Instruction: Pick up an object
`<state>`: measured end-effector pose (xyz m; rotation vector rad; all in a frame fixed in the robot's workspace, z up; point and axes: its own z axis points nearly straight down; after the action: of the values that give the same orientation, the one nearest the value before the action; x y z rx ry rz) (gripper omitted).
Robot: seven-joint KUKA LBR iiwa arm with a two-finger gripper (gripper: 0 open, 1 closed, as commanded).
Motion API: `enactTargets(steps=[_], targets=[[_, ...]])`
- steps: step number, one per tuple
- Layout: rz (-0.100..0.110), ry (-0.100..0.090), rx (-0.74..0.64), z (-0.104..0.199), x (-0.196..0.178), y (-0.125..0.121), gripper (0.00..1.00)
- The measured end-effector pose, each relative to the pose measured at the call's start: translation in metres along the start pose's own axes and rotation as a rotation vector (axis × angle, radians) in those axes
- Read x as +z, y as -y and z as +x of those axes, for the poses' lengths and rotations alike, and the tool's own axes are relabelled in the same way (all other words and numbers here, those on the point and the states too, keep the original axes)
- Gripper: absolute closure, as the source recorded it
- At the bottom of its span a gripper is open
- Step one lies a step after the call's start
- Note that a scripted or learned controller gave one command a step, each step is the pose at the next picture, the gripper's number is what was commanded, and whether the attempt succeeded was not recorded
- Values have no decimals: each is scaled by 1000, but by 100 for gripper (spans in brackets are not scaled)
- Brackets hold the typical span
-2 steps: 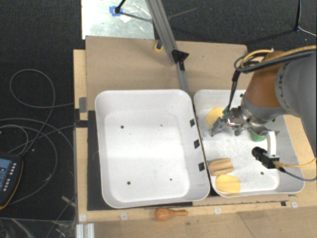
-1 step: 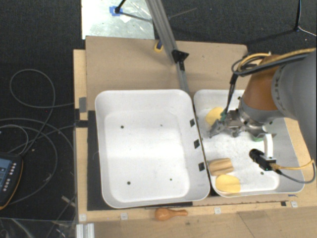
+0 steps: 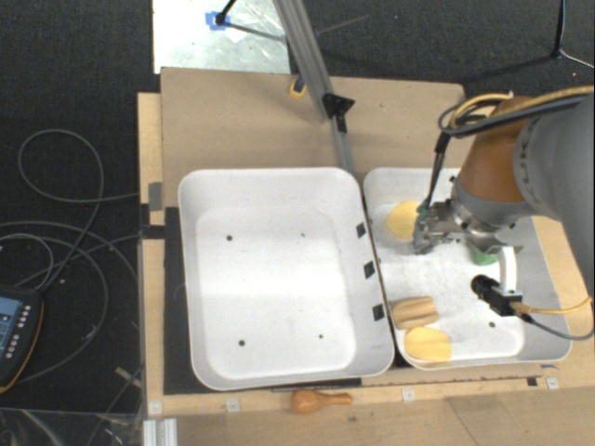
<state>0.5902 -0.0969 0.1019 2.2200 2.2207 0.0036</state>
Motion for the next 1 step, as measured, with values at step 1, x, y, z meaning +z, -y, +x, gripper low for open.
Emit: enactTargets(steps=[1], targets=[[-2, 1, -3, -1, -43, -4, 100]])
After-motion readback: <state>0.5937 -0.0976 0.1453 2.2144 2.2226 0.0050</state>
